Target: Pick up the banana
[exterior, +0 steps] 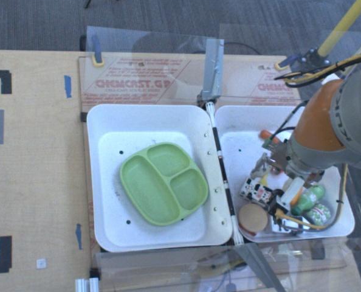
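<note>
My gripper [282,178] is low in the right bin [247,121], over a heap of small toys. A thin yellow curved piece [295,220] lies at the front of the heap, under other items; it may be the banana, but most of it is hidden. It lies just in front of the gripper. The arm's grey and orange wrist [317,129] covers the middle of this bin.
The heap holds a black-and-white patterned piece [255,191], a brown round item [253,219], green toys [314,204], an orange stick [294,194] and a red-orange item [269,137]. The left bin [104,163] holds a green divided plate [163,183].
</note>
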Tool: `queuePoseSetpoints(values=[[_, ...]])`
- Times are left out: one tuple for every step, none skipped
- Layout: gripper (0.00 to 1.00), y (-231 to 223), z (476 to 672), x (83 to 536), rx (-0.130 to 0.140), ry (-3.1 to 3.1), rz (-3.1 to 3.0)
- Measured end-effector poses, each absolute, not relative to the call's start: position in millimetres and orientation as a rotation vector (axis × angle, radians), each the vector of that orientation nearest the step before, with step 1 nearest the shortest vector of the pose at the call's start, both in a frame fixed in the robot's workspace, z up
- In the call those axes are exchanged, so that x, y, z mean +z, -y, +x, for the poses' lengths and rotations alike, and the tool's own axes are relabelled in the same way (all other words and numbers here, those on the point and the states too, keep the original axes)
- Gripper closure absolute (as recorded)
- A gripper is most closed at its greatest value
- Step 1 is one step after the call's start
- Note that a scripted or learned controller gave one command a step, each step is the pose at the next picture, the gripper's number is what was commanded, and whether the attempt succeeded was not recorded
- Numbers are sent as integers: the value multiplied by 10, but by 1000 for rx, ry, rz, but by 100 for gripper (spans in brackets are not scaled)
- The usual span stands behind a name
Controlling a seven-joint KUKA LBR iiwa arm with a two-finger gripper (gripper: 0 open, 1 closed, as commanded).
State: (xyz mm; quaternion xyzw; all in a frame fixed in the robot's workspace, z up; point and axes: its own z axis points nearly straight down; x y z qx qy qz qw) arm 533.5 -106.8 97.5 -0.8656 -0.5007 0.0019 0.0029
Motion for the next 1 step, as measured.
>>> queuePoseSetpoints(values=[[100, 1073, 5345, 1049, 7, 1567, -2715]])
